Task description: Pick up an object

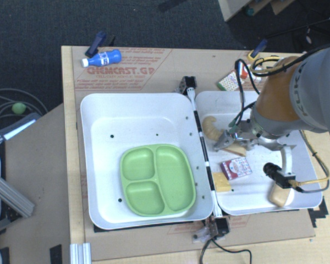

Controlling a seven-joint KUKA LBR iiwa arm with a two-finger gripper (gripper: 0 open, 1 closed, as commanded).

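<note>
In the right bin [313, 202], the gripper [229, 140] sits low with its fingers a little apart, holding nothing. A small red box [236, 169] lies near it, at five o'clock.

The wooden bench [148, 65] bears two white bins: the right bin [253, 205] under the gripper [231, 141], the left bin [99, 120] beside it, and a blue bottle [102, 58] far beyond.
</note>
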